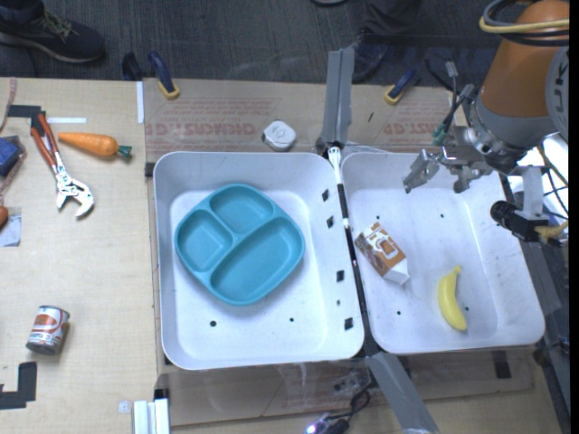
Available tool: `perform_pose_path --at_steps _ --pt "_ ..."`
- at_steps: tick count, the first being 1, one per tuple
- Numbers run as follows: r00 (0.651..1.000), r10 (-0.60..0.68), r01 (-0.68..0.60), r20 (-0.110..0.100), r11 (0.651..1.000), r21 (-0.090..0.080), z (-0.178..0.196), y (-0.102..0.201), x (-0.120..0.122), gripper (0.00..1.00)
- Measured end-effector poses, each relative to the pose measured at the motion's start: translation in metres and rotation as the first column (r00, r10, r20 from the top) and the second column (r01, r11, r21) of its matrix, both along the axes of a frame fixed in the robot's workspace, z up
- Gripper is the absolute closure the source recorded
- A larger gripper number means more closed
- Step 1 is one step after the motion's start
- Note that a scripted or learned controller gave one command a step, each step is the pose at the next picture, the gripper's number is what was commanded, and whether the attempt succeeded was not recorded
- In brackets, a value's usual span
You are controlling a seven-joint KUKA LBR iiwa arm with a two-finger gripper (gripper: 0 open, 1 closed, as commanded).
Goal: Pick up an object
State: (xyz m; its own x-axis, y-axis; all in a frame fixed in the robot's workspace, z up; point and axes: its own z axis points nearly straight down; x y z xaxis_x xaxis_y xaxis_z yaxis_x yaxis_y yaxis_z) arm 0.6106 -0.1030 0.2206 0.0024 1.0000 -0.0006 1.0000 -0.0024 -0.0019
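Note:
In the right bin (507, 333) lie a small brown-and-white carton (382, 254) near its left wall and a yellow banana (451, 299) toward the front right. My gripper (441, 174) hangs over the bin's back edge, above and behind both objects. Its two grey fingers (418, 172) stand spread apart with nothing between them. The orange band of the arm (529, 48) rises at the upper right.
The left bin (172, 333) holds a blue divided plate (239, 242). On the bench at left lie a carrot (89, 143), a wrench (61, 177) and a small can (46, 328). A grey divider post (338, 98) stands between the bins at the back.

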Motion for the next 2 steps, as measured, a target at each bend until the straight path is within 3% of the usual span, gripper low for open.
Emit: perform_pose_path --at_steps 1,2 --pt "0.998 0.069 -0.069 0.0 0.998 0.0 -0.011 -0.045 -0.106 0.0" --pt "0.981 0.196 -0.196 0.002 0.981 0.001 -0.129 -0.071 -0.124 0.0"
